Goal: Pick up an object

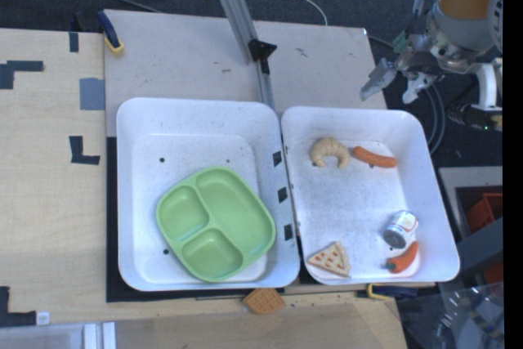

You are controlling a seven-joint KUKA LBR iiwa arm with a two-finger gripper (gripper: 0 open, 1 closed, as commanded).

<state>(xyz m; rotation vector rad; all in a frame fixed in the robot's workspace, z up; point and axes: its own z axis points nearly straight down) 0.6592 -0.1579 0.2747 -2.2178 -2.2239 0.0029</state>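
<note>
White plastic bins sit side by side; the left bin (pixel 131 176) bears a green divided plate (pixel 215 222), while the right bin (pixel 425 176) holds the candidates: a croissant (pixel 329 151) touching nothing, a sausage (pixel 374 157) just beside it, a pizza slice (pixel 329 260) at the near wall, a small can (pixel 400 228) and a carrot (pixel 403 257) close together in the near right corner; the gripper (pixel 394 82) hangs beyond the far rim of the right bin, fingers spread, pinching nothing; the croissant looks the soundest choice, being bulky and clear of the walls; I judge the arm should centre above it, keep the fingers wide, straddle its narrow width, then descend squarely; the can may roll, and the corner crowds it.
</note>
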